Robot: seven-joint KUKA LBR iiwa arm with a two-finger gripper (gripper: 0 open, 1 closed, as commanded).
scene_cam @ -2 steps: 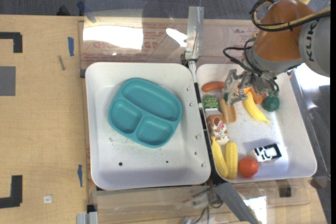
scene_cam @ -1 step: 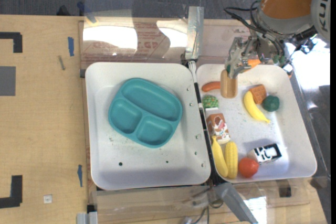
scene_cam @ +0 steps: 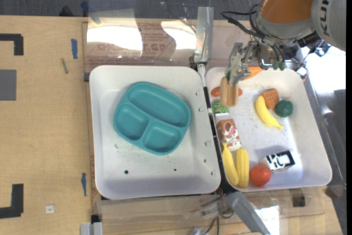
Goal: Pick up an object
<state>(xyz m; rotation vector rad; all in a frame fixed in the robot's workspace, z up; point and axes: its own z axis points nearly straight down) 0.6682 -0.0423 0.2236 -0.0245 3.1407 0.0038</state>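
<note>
My gripper (scene_cam: 236,71) hangs over the back left corner of the right bin (scene_cam: 316,165). Right below it stands a tan cylinder-shaped item (scene_cam: 229,94), upright and touching or nearly touching the gripper's tip. I cannot tell whether the gripper grips it. An orange carrot-like piece (scene_cam: 253,71) lies just right of the gripper. Further right lie a banana (scene_cam: 268,113), a brown-orange chunk (scene_cam: 270,97) and a dark green ball (scene_cam: 284,108).
Along the right bin's left wall lie a green item (scene_cam: 220,108), a small carton (scene_cam: 228,134), two yellow pieces (scene_cam: 235,165), a red tomato (scene_cam: 259,175) and a black-and-white box (scene_cam: 280,160). The left bin (scene_cam: 110,173) holds a teal divided plate (scene_cam: 152,117).
</note>
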